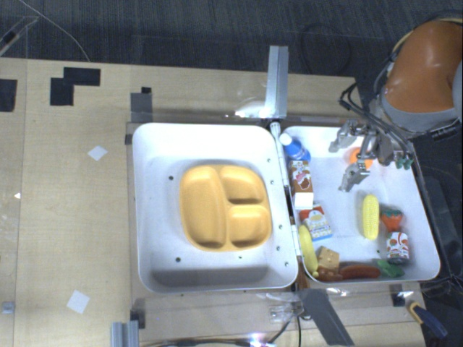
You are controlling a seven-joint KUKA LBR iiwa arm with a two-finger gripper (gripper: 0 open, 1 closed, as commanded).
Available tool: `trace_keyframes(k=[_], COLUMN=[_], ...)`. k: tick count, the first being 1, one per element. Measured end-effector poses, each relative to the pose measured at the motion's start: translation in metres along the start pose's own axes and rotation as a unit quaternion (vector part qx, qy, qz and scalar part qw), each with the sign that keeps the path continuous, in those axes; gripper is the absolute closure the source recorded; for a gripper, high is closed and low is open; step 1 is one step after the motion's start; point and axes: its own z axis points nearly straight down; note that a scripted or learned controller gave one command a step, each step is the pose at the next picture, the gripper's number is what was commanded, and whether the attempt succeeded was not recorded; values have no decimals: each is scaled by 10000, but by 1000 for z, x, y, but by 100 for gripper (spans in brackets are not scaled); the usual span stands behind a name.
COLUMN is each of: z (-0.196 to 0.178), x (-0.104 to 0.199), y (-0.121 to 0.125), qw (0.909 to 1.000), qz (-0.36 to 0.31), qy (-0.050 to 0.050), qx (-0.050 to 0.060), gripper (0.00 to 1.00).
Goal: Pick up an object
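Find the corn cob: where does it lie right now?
The corn lies in the right bin, toward its right side, below the gripper and left of a tomato.

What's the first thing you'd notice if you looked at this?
The big yellow plastic tray with three compartments stands out first, lying alone in the left white bin. Next, the grey robot arm with its orange band reaches in from the right, its gripper above the right white bin, which is crowded with toy food such as a yellow corn cob.
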Motion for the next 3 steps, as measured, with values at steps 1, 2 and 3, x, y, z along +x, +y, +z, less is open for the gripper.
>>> trace_keyframes(k=[1,2,3], z=[110,109,119], x=[45,-58,-51], y=[-20,2,6], qw=[9999,9977,9975], qz=[137,684,701], qy=[-8,39,-2], qx=[4,-5,7], gripper=[0,0,0])
